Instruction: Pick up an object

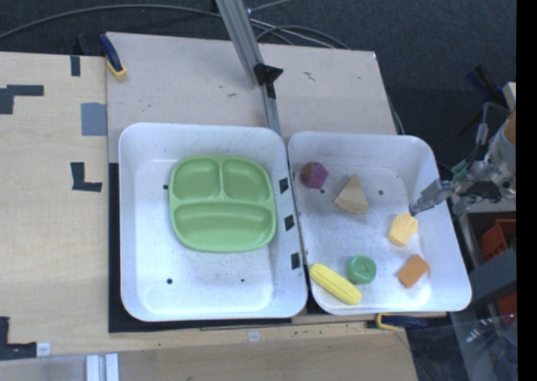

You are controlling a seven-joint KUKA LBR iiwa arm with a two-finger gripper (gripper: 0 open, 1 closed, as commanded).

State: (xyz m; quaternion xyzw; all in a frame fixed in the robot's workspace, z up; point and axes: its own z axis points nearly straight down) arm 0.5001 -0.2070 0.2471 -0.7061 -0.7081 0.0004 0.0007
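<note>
Gripper (422,200), whether open or closed I cannot tell, hovers just above-right of the yellow block (403,229) in the right bin (436,165)

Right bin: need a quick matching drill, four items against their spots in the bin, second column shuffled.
Items:
1. purple piece
2. corn cob
3. orange block
4. tan wedge

Spots in the right bin:
A. near-right corner, just below the yellow block
B. far-left area, close to the divider between the bins
C. near edge, left of the green round piece
D. middle of the far half, right of the purple piece

Pairs: 1-B, 2-C, 3-A, 4-D
</note>
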